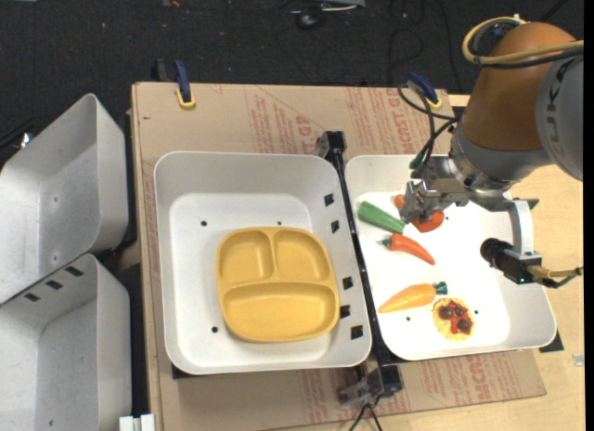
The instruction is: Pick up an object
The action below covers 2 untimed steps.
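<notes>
The gripper (422, 204) hangs low at the right bin's (529, 332) eleven o'clock, over a red toy (429, 222); whether anything is pinched cannot be told. The approach seems underway. A firm closure and straight lift would plausibly follow.

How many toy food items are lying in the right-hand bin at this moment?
5. A green vegetable at upper left, a red piece under the gripper, an orange-red pepper mid-bin, a carrot below it, and a small pizza lower right. The arm may hide more.
</notes>
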Motion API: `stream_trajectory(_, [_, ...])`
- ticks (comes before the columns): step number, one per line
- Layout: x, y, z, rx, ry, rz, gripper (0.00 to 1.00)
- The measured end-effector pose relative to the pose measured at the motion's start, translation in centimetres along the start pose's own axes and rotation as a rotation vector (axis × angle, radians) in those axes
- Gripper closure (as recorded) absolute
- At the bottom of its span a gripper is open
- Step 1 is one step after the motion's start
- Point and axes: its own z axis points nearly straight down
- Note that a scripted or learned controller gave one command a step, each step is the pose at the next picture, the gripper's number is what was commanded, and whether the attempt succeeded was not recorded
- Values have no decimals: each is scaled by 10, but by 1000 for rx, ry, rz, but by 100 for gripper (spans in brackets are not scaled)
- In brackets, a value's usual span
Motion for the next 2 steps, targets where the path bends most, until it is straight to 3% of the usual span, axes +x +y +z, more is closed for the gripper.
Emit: stream_trajectory(2, [113, 7, 23, 2, 0, -1, 100])
